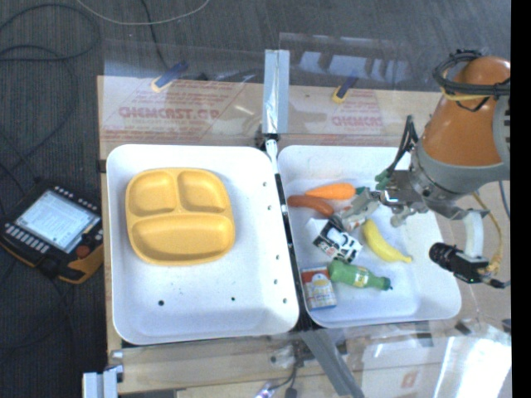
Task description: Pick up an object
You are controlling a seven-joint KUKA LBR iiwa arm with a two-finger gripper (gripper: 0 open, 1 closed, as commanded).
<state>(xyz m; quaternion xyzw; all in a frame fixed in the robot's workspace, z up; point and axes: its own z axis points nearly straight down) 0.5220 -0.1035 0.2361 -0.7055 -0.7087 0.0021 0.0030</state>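
- Progress: the pick is not yet made; the grey two-finger gripper (362, 208) sits low in the right-hand shallow white plastic bin (431, 305), among the objects, with nothing visibly between its parts; whether it is apart or together I cannot tell, the detail being too small and cluttered.
- Judgement: the work stands at the approach or reach stage; closing on an object and lifting it clear of the bin are both left to do.
- Candidate objects: the gripper lies just beside the long orange plastic carrot (330, 191) and the shorter red-orange pepper-like piece (311, 206) below it; the small black-and-white boxy toy (338, 242) is near its lower side; which of these is the target cannot be determined.
- Right bin, further contents: a yellow plastic banana (383, 245) right of the black-and-white toy; a green bottle-shaped item with a yellow neck band (358, 276) lying on its side; a small red-and-grey tin (319, 289) at the lower left corner, close to the bin wall.
- Left-hand shallow white plastic bin (199, 313): it holds one yellow moulded tray with three compartments (179, 215), lying flat in the upper left part; nothing rests in its compartments.
- Worktop (124, 110): pale board carrying both bins side by side, walls touching at the centre.
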